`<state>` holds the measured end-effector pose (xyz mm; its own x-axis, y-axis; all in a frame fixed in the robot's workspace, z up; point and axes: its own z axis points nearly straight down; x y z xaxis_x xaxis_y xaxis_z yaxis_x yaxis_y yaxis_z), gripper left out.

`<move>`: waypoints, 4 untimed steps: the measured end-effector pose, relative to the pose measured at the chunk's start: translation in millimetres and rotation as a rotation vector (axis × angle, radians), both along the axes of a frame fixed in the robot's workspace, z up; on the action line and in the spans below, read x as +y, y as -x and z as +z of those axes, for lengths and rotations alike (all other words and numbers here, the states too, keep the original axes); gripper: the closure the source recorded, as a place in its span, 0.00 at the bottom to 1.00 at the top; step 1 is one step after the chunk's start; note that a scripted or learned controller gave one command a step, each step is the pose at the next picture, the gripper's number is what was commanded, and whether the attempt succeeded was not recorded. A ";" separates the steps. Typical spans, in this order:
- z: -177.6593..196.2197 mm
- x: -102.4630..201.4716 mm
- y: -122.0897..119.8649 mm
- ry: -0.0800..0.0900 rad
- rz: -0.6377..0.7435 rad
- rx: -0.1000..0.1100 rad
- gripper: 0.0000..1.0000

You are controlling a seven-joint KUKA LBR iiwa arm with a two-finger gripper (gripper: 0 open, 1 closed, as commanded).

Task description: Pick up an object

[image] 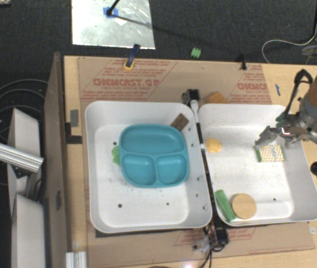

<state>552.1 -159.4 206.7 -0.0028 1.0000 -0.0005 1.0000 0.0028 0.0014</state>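
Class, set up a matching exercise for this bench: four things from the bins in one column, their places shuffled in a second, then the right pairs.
Things
1. blue divided tray
2. yellow lump
3. tan round disc
4. gripper

Places
A. right bin, near front edge
B. over right bin's right part
C. middle of left bin
D. right bin, near the divider

Pairs: 1-C, 2-D, 3-A, 4-B

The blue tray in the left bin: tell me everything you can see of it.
The blue tray is a teal, plastic-looking dish with rounded corners and three compartments: one wide at the far side, two smaller nearer the camera. It lies flat, right side up, in the left bin. A green piece pokes out at its left edge.
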 end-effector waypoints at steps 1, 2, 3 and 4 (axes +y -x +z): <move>-64.7 -49.3 -27.2 0.001 -0.004 0.002 0.00; -116.6 -45.0 -42.9 0.003 0.002 -0.005 0.00; -99.7 -44.2 -47.1 0.003 0.005 -0.018 1.00; -74.8 -47.2 -52.3 0.000 0.001 -0.003 1.00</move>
